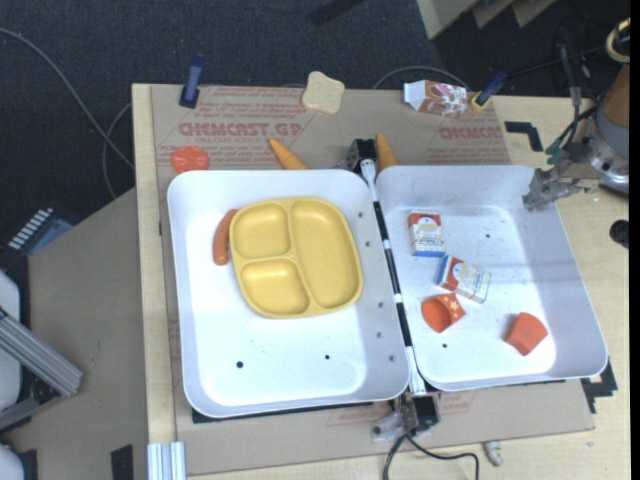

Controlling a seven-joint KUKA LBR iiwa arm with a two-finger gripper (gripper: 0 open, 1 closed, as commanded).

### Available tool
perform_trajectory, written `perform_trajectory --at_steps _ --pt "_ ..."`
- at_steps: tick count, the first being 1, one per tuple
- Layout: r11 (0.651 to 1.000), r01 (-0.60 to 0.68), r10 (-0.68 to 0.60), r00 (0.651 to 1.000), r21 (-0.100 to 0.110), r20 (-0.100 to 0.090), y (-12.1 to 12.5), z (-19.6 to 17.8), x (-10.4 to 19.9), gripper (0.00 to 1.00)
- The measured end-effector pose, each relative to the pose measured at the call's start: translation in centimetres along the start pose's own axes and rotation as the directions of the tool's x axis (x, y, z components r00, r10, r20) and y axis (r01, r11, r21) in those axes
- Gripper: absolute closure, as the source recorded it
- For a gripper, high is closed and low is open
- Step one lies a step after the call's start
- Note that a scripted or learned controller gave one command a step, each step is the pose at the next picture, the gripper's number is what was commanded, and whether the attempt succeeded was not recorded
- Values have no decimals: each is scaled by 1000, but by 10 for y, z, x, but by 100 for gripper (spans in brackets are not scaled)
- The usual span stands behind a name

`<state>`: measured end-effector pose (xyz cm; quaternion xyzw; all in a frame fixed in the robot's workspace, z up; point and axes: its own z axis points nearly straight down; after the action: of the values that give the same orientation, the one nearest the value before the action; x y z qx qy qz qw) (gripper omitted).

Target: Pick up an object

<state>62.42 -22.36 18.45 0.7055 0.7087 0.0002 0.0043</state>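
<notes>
The pincer (545, 190) hovers at the right bin's (560, 268) upper right rim; whether it is open or closed, I cannot tell. From the left: a yellow divided plate (296, 256), a small carton (427, 235), a packet (465, 279), two orange pieces (441, 313).

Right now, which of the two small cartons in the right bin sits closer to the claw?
The upright red-and-white carton with a blue base, nearer the bin's back; the tilted carton lies farther forward. The claw hangs over the bin's far right corner.
</notes>
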Motion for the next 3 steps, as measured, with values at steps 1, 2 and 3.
perform_trajectory --at_steps 1,2,3 --pt "1000 -4 4 1000 8 -6 -9 17 0 100" --pt "1000 -3 3 1000 4 -3 -8 6 0 100" --pt "1000 -3 3 1000 4 -5 6 31 1 100"
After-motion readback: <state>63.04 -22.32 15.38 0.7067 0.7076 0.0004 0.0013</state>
